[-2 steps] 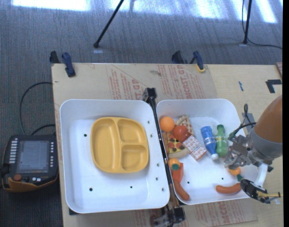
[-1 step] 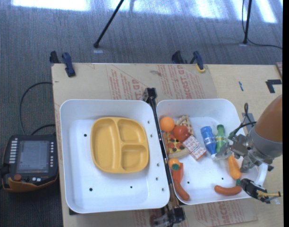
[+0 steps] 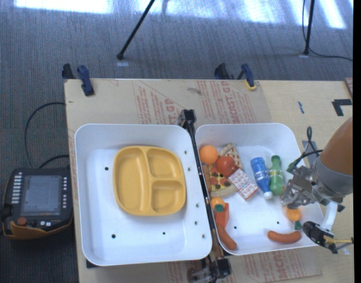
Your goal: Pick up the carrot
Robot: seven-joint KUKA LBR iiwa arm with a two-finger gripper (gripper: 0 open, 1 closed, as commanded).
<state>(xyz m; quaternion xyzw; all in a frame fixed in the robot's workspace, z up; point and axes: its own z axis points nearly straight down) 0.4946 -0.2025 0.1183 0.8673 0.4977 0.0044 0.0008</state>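
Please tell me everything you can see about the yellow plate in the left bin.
The yellow plate looks like smooth plastic, with rounded corners and three compartments: one large on its left side, two smaller on its right. It lies flat, right side up, on the floor of the left bin, slightly turned, apart from the walls. Nothing lies in it.

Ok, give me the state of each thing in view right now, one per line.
yellow divided plate: flat in the left bin.
carrot: lying in the right bin, near its left wall.
blue bottle: lying down.
green bottle: lying down beside the blue one.
sausage: lying near the front wall.
claw: low over the bin's right side, apart from the carrot.
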